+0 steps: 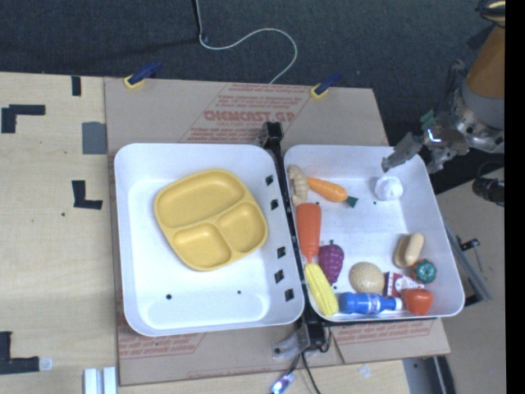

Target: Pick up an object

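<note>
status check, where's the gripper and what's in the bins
Gripper over right bin's far right corner, nothing held. Toy food untouched; white piece nearest. Yellow tray in left bin. Nothing blocking.

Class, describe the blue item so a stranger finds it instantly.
Start at the right-hand white bin, then go to its near edge. The blue tube lies flat there, between the yellow corn and a red toy; nothing else in the bin is blue.

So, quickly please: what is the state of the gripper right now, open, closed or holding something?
Gripper: cannot be told; it hangs over the right white bin's far corner, near a small white round object.
</note>
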